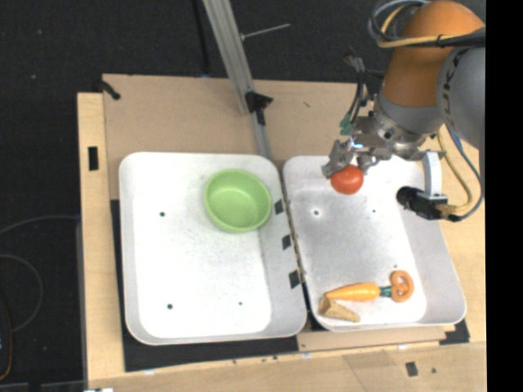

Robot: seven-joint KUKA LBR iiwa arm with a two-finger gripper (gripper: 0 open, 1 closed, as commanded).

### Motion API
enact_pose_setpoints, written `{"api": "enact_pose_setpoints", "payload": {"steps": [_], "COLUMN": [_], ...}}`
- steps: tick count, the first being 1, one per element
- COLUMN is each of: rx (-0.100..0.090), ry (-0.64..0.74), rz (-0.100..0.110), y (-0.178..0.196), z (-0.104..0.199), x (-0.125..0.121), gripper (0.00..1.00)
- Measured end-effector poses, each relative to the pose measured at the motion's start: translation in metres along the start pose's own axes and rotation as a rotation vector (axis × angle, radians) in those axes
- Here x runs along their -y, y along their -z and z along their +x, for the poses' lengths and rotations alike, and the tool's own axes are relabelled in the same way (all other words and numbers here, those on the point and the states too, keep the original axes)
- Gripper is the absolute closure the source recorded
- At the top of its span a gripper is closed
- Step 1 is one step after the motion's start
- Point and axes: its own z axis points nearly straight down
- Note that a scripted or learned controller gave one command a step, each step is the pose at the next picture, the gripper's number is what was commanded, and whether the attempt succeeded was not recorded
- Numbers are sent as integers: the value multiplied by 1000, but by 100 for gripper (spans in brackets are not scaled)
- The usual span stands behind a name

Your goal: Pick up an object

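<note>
I'm seeing a red tomato (347, 180) sitting right under the gripper (350, 163), over the far end of the right bin (359, 227). It's touching the gripper's tip, and the fingers look to be closing on its top, but I can't tell whether it's lifted or resting on the bin floor. The arm (421, 55) is reaching in from the right, orange band above the wrist, cables looping off its side.

At the near end of the same bin I'm reading a carrot (355, 291) lying flat, an orange pretzel-shaped piece (400, 286) touching its right tip, and a tan wedge (337, 310) just in front of the carrot's left end.

The left bin (163, 284) is holding a green bowl (237, 200), upright, near its far right corner. A metal post (233, 55) is slanting down toward the gap between the bins.
</note>
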Motion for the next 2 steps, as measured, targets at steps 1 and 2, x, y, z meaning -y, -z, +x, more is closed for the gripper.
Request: {"api": "enact_pose_setpoints", "payload": {"steps": [1, 2], "rx": [-2, -2], "ry": [2, -3], "rz": [-1, 0], "y": [9, 14], "z": [51, 99], "x": [5, 20], "gripper": [100, 100]}}
